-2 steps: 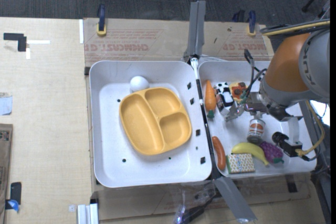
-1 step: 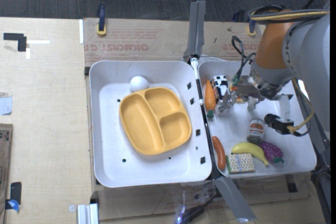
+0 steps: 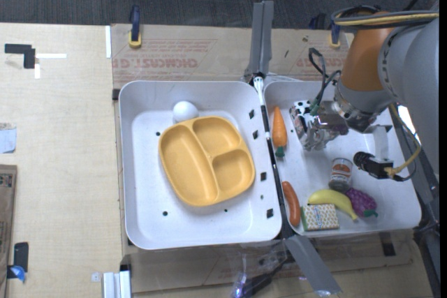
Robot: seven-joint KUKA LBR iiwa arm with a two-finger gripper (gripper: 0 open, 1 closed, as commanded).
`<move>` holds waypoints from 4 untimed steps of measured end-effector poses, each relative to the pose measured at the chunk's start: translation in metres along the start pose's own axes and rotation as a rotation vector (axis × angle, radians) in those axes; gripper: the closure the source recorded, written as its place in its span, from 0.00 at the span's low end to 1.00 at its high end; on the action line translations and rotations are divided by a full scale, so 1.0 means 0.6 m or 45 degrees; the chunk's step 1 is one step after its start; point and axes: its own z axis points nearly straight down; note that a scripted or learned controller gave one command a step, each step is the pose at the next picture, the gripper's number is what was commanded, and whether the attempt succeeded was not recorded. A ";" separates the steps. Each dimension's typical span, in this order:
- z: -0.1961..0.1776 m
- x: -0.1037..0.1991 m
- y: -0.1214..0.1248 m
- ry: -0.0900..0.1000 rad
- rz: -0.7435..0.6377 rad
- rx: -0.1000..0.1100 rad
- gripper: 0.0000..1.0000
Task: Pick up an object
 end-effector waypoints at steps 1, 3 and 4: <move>0.005 -0.009 0.018 -0.010 -0.235 0.020 1.00; -0.023 0.009 0.061 -0.044 -0.257 -0.132 1.00; -0.171 0.082 0.053 -0.039 -0.211 -0.133 1.00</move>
